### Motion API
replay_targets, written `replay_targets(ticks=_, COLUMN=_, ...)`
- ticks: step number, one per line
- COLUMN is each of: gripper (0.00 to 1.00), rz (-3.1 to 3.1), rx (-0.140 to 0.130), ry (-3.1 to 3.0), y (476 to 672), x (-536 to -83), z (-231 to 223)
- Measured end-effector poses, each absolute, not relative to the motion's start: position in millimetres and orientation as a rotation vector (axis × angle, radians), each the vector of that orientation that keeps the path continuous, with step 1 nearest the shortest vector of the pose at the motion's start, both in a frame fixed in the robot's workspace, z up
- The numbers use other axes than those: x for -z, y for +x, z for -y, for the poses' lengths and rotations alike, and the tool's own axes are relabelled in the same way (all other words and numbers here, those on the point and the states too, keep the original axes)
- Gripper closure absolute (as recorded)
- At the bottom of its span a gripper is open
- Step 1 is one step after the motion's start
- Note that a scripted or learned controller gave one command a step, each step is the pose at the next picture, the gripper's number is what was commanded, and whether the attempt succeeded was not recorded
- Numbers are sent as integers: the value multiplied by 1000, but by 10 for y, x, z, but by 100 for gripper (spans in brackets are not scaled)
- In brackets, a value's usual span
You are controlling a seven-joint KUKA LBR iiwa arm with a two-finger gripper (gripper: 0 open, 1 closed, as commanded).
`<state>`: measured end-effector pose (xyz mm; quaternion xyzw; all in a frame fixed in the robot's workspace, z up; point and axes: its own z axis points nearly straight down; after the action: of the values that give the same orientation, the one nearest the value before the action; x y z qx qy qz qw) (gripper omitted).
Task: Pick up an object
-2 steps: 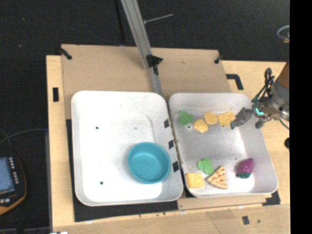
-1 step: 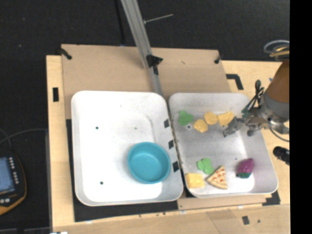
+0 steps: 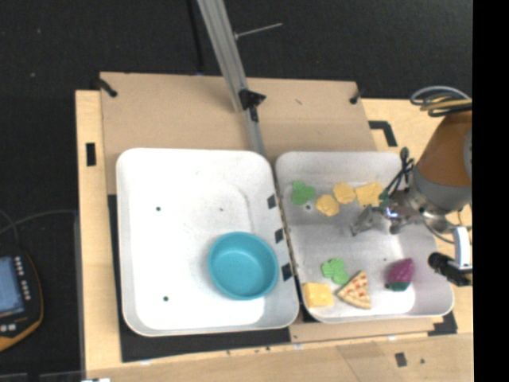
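My gripper [image 3: 367, 220] hangs low over the middle of the right bin [image 3: 318, 165], reaching in from the right below the orange-banded wrist [image 3: 445, 161]. Just behind it lie three yellow pieces [image 3: 344, 192] [image 3: 368, 193] [image 3: 328, 205] and a green piece [image 3: 302, 192]. Nearer the front edge are another green piece [image 3: 334, 270], a yellow block [image 3: 318, 294], a pizza slice [image 3: 355, 290] and a purple object [image 3: 400, 274]. Nothing shows as held by the gripper.
A blue bowl [image 3: 238, 265] sits in the left bin [image 3: 159, 181], near its front right corner. A grey metal pole [image 3: 227, 50] slants up from between the bins at the back. A handheld controller [image 3: 16, 293] lies at the far left.
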<state>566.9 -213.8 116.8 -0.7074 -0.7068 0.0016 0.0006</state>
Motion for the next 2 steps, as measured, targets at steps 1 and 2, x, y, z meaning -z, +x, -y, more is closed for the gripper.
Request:
replay_targets(ticks=1, gripper=0, rz=2220, rx=-5, ry=-2225, y=5667, x=-1004, z=2154)
replay_targets(ticks=2, gripper=100, rz=2219, rx=1, ry=-2230, y=5679, x=-1122, z=2160)
